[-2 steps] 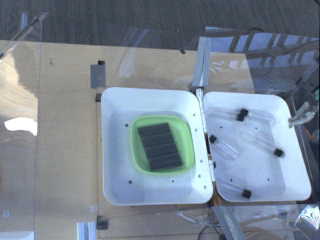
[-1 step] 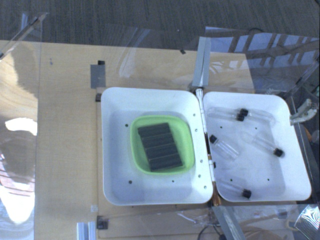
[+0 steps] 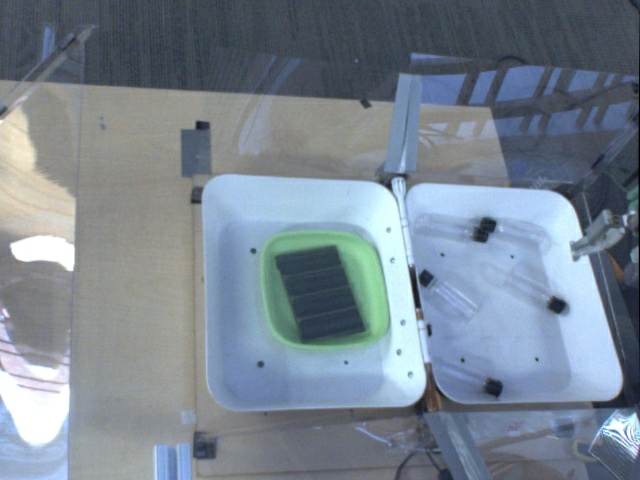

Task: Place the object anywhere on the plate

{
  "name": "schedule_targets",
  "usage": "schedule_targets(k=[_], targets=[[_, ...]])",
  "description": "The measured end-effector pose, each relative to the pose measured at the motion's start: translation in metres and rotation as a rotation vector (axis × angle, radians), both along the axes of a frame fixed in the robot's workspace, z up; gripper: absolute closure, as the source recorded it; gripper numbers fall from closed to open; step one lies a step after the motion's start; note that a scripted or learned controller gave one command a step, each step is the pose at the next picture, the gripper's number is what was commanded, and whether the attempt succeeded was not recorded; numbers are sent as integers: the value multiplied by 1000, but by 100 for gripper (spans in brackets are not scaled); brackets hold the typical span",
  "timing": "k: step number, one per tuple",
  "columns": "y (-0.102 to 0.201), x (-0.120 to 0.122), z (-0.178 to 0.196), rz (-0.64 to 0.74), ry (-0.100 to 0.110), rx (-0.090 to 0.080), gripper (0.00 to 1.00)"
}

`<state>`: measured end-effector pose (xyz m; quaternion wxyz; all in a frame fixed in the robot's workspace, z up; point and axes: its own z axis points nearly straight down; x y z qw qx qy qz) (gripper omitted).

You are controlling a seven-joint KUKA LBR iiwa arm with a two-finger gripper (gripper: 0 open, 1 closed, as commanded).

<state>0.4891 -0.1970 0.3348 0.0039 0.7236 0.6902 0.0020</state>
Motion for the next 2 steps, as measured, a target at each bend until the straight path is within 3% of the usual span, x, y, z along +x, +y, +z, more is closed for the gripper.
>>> schedule_targets(k=[1, 2], targets=[[-5, 0, 16, 112, 0, -2, 0], [-9, 0, 50, 354, -2, -5, 0]])
